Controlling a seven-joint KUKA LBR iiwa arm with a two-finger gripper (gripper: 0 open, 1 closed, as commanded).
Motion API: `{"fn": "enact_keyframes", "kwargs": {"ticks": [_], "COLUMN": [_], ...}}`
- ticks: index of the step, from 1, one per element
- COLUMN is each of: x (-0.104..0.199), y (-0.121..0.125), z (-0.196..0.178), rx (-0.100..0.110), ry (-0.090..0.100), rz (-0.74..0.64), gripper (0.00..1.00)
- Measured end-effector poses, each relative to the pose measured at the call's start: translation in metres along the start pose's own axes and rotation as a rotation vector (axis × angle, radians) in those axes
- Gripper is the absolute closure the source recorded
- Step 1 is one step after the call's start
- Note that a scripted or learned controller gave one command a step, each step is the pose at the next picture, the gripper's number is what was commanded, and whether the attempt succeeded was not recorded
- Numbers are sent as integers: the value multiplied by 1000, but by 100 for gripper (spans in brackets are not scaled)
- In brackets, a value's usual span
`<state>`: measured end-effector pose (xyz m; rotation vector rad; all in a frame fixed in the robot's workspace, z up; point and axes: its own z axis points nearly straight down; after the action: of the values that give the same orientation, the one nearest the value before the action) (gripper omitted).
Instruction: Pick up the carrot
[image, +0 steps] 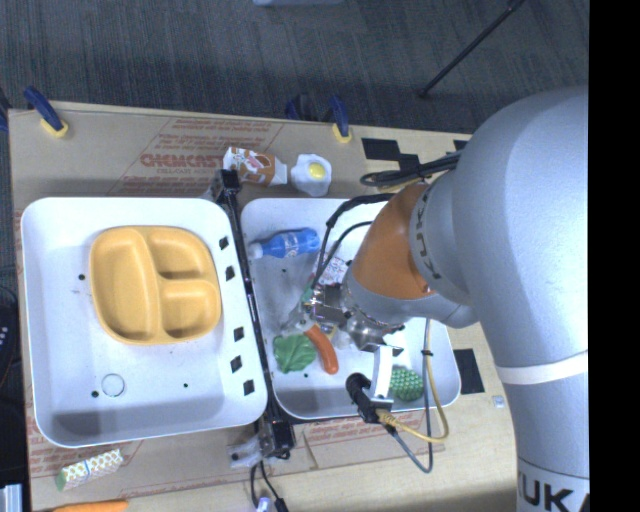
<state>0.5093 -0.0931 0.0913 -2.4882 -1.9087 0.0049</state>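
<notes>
The carrot (324, 350) is a small orange stick lying aslant on the floor of the right bin (300, 400), its upper end tucked under the gripper. Touching its left side is a green leafy toy (292, 353). My gripper (319, 317) hangs low over the bin's middle, directly above the carrot's upper end. The orange wrist band and grey arm cover the bin's right half.
A blue bottle (287, 243) lies at the back of the right bin, and a green knobbly ball (405, 383) sits at its front right. The left bin (60, 400) holds a yellow divided plate (155, 282). A fried-egg toy (312, 173) and a small packet (250, 165) rest on the bench behind.
</notes>
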Motion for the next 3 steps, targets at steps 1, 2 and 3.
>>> {"fn": "enact_keyframes", "kwargs": {"ticks": [1,2,3], "x": [-5,-30,-12], "y": [9,118,155], "z": [0,-38,-113], "rx": [-3,-4,-4], "ry": [-1,0,-1], "rz": [32,28,-68], "gripper": [0,0,0]}}
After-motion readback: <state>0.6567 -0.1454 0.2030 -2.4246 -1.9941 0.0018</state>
